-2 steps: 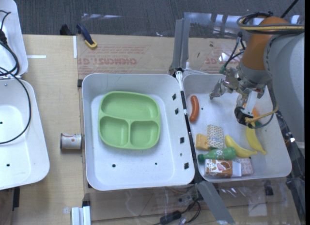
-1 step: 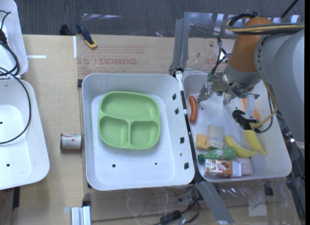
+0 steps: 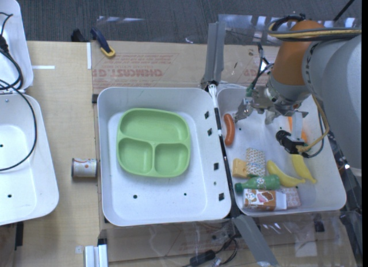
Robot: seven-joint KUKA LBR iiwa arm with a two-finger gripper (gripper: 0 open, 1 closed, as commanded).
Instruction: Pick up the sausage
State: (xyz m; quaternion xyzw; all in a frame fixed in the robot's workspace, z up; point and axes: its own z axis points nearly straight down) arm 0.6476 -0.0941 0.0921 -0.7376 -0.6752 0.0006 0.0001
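Sausage (image 3: 229,129) lying loose against right bin's (image 3: 330,194) wall at 9 o'clock, ungripped, with tool (image 3: 257,107) hovering just off its 2 o'clock, apparently lining up; tool's open-or-closed state impossible to tell.

The arm (image 3: 322,58) covers the back right corner of the right bin (image 3: 330,194) and runs off the picture's right edge. An orange item (image 3: 297,126) beside the wrist is mostly hidden, too little showing to name. The gripper (image 3: 256,107) is small and cluttered by cables, its finger state unreadable. At the left, 1 white tub (image 3: 23,168) is cut by the frame edge. The print on the packet (image 3: 265,199) is too small to read.
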